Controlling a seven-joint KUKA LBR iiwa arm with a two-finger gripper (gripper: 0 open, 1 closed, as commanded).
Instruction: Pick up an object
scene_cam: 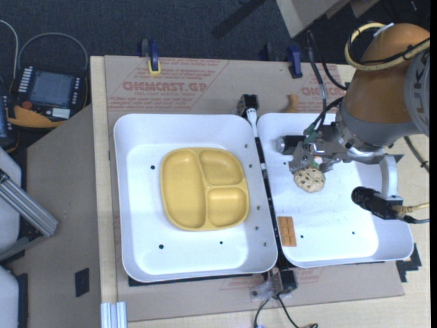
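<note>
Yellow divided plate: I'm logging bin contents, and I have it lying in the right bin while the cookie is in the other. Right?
Not quite. The camera view shows the yellow divided plate in the left bin; the cookie lies in the right bin.

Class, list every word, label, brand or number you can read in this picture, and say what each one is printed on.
"CHEMCAST GP", in red on the brown board behind the left bin; the smaller red lines beside it are too blurred to read.
Screen of the handheld pendant: too small to read.
Orange tag in the right bin: too small to read.
</note>
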